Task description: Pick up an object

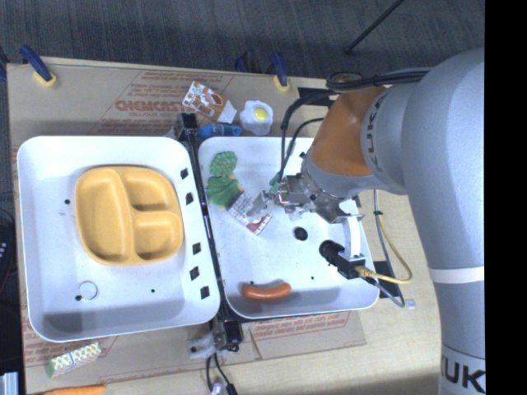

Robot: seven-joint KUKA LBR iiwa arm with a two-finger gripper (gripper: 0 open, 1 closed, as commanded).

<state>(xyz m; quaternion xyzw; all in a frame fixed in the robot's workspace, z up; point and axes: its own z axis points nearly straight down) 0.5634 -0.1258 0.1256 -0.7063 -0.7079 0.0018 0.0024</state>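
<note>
My gripper (272,198) hangs low over the middle of the right bin (362,299), reaching in from the right under the orange-banded wrist. Its tip is right beside a small red-and-white patterned packet (249,213), touching or nearly touching the packet's right edge. A green leafy toy vegetable (222,179) lies just left of the packet, near the bin's left wall. An orange-brown sausage (265,290) rests along the bin's front edge. A small black disc (300,234) lies on the bin floor below the gripper.
The left bin (33,220) holds a yellow divided tray (129,214) and a small clear ring (86,290). Behind the bins lie a snack packet (202,99), a blue item (219,130) and a yellow-white item (257,115). A wrapped candy (74,357) lies on the cardboard in front.
</note>
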